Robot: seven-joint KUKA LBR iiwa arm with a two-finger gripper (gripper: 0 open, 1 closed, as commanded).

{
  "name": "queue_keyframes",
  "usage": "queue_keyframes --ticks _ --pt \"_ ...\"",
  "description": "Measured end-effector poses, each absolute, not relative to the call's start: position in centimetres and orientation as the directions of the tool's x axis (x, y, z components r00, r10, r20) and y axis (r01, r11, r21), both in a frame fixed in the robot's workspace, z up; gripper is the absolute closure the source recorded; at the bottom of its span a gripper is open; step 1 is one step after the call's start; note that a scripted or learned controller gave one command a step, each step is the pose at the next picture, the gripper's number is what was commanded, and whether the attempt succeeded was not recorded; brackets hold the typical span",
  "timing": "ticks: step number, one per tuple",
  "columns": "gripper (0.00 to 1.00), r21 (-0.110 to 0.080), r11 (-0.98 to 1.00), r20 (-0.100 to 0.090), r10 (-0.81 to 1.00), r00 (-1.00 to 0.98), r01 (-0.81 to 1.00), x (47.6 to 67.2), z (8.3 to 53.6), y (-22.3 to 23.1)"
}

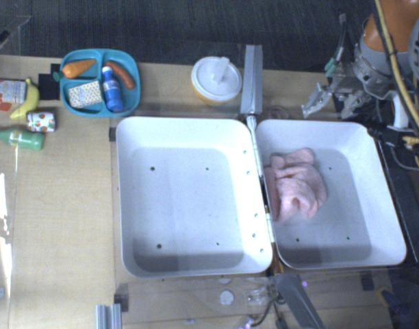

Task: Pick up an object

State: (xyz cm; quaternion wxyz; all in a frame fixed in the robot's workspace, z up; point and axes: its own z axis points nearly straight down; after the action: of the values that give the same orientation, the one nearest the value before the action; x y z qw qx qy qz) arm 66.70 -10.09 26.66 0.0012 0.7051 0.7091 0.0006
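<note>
Bench is pale wood-look laminate, smooth, w/ a glare patch on the far left.

Two shallow white bins, hard plastic, rounded corners, few small dark holes in the floors. Left bin has nothing in it. Right bin holds the cloth: pale pink, soft, crumpled into a lumpy heap, sitting left of center and close to the wall shared w/ the other bin.

Arm comes in at top right, grey metal w/ an orange section and a yellow cable running down it. Gripper hangs over the bench just past the right bin's far rim, well apart from the cloth. Metal fingers look spread apart w/ nothing between them, tho it's cluttered up there so not 100% sure.

Smaller stuff along the back edge: teal plate, divided plastic, w/ an orange carrot-shaped toy, a hot dog-looking one, a blue bottle and a pale speckled square. White round lid on a yellow cup, glossy. Grey metal bar upright btwn the bins.

Far left: yellow banana, small carton w/ red print (can't read it), little can on its side, green bottle lying flat.
</note>
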Motion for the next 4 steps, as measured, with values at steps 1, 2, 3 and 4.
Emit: queue_keyframes --ticks 1,2,3,4 --pt "0.00 0.001 0.105 0.001 0.994 -0.105 0.994 55.9 18.7 -8.2" --pt "0.00 0.001 0.244 0.001 0.970 -0.244 0.970 54.2 18.4 -6.6" --pt "0.00 0.001 0.275 0.000 0.961 -0.275 0.961 55.4 13.3 -13.3" --pt "0.00 0.005 0.499 -0.004 0.866 -0.499 0.866 52.6 25.2 -13.6"
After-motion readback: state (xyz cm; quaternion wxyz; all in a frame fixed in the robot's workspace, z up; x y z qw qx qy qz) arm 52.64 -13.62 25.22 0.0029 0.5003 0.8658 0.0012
